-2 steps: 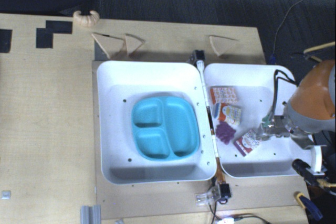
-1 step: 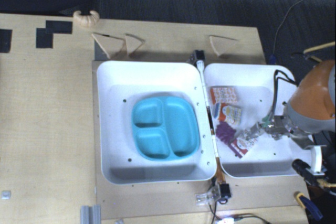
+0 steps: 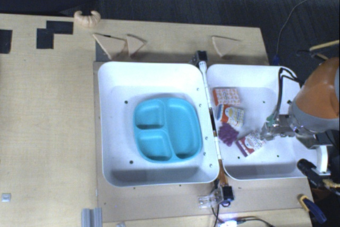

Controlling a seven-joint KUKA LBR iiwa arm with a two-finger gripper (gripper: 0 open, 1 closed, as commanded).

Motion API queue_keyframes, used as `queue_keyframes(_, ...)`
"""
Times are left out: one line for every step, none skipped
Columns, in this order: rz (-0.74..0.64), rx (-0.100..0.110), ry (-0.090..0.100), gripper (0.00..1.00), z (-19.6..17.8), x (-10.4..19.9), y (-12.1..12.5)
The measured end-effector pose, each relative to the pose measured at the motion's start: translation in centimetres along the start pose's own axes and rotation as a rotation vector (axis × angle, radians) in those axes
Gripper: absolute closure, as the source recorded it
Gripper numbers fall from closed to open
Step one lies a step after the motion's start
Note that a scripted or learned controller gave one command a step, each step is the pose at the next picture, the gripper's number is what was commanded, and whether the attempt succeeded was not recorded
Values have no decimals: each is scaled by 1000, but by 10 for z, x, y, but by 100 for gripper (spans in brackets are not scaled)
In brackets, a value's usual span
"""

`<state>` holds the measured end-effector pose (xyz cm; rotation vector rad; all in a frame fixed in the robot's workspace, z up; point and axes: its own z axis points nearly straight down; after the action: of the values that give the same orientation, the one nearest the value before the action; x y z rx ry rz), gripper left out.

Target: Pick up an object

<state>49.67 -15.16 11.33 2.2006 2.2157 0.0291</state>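
In the right bin (image 3: pixel 265 167): the arm (image 3: pixel 319 98) reaches in from the right.
Gripper (image 3: pixel 264 134): low over the bin floor, jaws touching a small red-and-white packet (image 3: pixel 251 143); apart or together, I cannot tell.
Nearby: a purple object (image 3: pixel 228 134) just beside the packet; two printed packets (image 3: pixel 228 104) further back.
Left bin (image 3: pixel 111 114): holds a blue divided tray (image 3: pixel 167 128).
Counter (image 3: pixel 48 130): pale wood.
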Motion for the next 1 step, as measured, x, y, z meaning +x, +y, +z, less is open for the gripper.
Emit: queue_keyframes(0,0,0,0,0,0,0)
